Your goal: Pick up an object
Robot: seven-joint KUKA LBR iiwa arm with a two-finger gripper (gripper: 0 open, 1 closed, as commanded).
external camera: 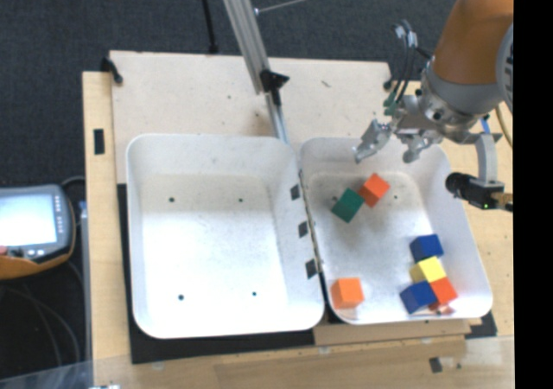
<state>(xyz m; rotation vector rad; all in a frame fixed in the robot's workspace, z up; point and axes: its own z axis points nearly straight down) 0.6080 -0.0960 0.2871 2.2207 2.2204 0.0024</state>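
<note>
Your pincer (390, 143) hangs spread, gripping nothing; the orange block (375, 189) sits just below it, touching the green block (347, 205)

Right bin (460, 232): floor obstructed at centre by a green block (347, 205) and an orange block (375, 189), set touching at one corner. A second orange block (347, 292) is placed near the front rim, close to the dividing wall. The front right corner is crowded by a tight cluster of blue, yellow and red blocks (428, 277). Open floor is left between the centre pair and this cluster, and along the back rim beneath the gripper (393, 142).

Left bin (138, 206): floor unobstructed throughout.

Slanted metal rail (251, 41): access is barred above the back of the dividing wall.
</note>
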